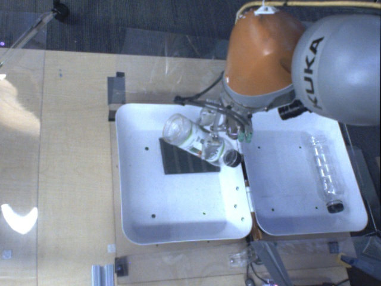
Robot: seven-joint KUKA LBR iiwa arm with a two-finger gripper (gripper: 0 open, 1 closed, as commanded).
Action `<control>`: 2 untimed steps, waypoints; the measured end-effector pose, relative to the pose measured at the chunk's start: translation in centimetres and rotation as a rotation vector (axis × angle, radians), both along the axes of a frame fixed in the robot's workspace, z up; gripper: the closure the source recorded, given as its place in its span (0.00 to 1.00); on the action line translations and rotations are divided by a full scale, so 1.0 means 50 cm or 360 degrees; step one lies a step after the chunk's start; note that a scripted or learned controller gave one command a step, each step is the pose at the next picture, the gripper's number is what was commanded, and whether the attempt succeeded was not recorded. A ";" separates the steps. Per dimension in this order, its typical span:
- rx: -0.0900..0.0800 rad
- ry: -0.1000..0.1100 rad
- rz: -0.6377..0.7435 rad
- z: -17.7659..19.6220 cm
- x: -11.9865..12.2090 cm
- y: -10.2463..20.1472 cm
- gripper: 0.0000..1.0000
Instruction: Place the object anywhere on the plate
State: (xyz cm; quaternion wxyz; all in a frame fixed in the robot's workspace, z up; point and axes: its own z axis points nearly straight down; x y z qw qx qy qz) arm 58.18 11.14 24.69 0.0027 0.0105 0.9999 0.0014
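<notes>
A clear plastic bottle [189,137] with a green-and-white label and a dark cap lies tilted over the dark grey square plate [181,161] in the left bin [178,219]. My gripper [217,134] comes down from the orange wrist onto the bottle's cap half. Its fingers [209,124] sit on either side of the bottle, shut on it. The bottle's base end points up and left, and it covers the plate's upper right part. Whether the bottle touches the plate I cannot tell.
A second clear bottle [324,170] with a black cap lies along the right side of the right bin [286,213]. The big orange and grey arm hangs over the bins' far edge. The wooden bench stretches away to the left.
</notes>
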 end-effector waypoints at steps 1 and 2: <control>0.0000 0.0000 0.0159 -0.086 -0.156 0.057 1.00; -0.0001 -0.0003 0.0098 -0.089 -0.036 -0.001 1.00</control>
